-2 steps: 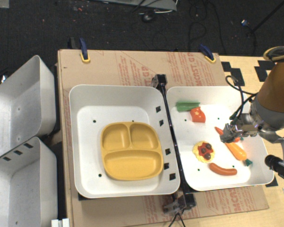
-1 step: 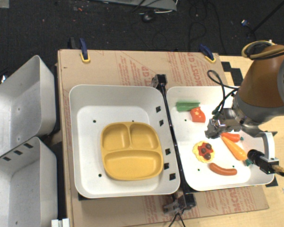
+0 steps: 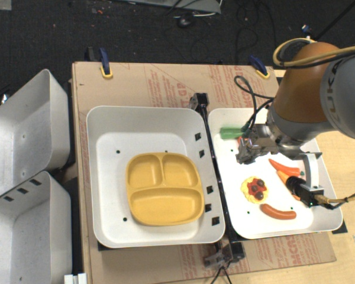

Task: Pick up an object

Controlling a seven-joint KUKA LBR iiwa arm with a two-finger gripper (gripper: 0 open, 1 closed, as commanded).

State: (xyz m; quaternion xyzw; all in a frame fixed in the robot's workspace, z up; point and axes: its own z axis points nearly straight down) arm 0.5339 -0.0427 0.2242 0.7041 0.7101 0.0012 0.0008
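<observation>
Your gripper (image 3: 247,152) hangs low over the right bin (image 3: 328,222), near its upper left, beside a green piece (image 3: 230,133); you cannot tell its grip from here. In that bin lie an orange carrot (image 3: 283,167), a sausage (image 3: 277,212) and a small pizza (image 3: 254,189). The left bin (image 3: 100,176) holds a yellow divided plate (image 3: 164,189).

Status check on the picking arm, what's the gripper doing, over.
Gripper low over right bin, near green piece. Pizza toy, sausage, carrot lie loose. Nothing seen held. Yellow tray in left bin.
</observation>
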